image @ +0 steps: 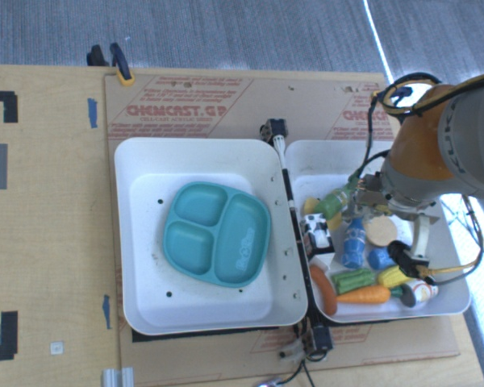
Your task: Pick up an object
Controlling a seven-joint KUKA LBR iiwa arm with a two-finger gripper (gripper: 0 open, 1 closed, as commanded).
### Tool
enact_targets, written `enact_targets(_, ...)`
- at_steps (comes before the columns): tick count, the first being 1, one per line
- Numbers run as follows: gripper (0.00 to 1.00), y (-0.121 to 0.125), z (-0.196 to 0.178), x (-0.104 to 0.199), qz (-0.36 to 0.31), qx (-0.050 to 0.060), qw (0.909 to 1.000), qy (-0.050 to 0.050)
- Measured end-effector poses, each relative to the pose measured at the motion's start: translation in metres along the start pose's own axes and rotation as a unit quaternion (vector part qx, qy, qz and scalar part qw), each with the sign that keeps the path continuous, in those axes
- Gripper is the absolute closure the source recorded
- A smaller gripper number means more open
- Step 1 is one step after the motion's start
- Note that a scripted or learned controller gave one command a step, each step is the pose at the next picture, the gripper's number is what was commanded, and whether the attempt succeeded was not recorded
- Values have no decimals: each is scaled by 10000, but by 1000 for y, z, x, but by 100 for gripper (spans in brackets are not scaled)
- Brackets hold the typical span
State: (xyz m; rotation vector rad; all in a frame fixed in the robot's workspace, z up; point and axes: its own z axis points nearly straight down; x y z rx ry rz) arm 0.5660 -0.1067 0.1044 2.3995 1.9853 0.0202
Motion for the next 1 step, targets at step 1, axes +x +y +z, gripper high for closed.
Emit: enact_targets(1, 100, -27, -111, 39, -492, 142, 9987, 46)
